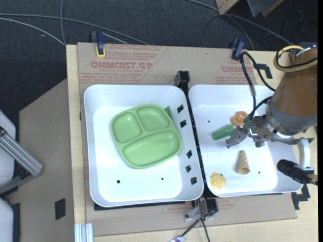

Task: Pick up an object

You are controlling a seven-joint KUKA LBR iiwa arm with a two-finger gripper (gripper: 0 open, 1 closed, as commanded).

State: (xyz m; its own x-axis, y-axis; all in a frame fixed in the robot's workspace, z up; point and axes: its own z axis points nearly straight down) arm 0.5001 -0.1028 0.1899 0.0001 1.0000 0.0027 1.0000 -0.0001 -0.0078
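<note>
Four small items lie scattered in our right bin (262,185): green piece (221,132), orange ring (238,118), tan cone (243,162), yellow lump (217,181). Our gripper (236,138) sits low beside the green piece, seemingly to take it; we cannot tell its finger spread or hold. Left bin (101,180) keeps a green divided plate (146,135).

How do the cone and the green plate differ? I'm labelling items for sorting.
The plate is pale green; the cone is tan. The plate is far larger, covering much of the left bin, while the cone is a small piece in the right bin. The plate is flat with three compartments; the cone tapers to a point. Both lie free on a bin floor.
</note>
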